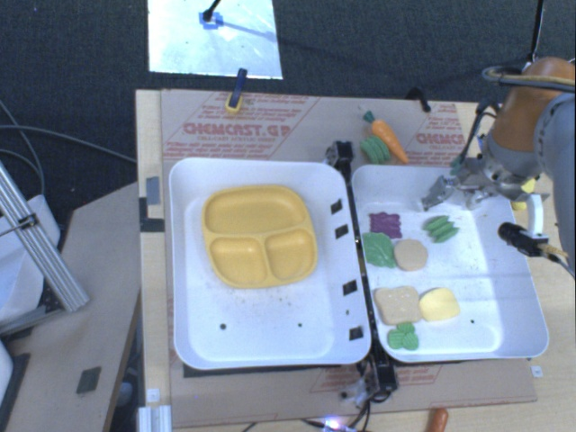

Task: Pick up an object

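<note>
My gripper (447, 190) hangs open and empty just above the little green bean pods (440, 229) in the right bin (522, 331); they look light and bumpy, so I'd pinch across their middle.

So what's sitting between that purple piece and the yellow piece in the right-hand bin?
In the camera view, a round tan piece lies between the purple piece and the yellow piece, beside a green leafy piece.

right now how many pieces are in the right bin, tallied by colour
green: 3, one near the end effector, one by the purple piece, one at the front
purple: 1
tan: 2, round and square
yellow: 1
total: 7
</note>
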Robot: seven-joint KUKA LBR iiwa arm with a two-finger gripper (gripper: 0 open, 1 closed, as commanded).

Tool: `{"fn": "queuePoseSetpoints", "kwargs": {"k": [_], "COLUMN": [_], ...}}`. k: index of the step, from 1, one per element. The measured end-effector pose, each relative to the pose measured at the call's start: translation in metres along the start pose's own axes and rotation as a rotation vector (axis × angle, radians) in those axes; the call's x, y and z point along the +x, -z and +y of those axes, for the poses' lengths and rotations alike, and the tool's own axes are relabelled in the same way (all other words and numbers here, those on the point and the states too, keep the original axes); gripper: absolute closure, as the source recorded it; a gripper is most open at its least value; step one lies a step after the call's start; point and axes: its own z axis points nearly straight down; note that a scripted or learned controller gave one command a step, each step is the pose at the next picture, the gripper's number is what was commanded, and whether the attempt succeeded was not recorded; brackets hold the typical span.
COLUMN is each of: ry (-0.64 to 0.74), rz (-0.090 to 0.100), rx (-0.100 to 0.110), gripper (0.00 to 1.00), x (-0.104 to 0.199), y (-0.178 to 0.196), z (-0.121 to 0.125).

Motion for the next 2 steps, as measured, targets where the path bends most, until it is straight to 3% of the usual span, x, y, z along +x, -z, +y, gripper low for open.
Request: {"fn": "queuePoseSetpoints", "kwargs": {"k": [2], "ry": [0.0], "rz": [0.0], "rx": [0.0], "gripper": [0.0], "x": [0.0], "y": [0.0], "z": [0.0]}}
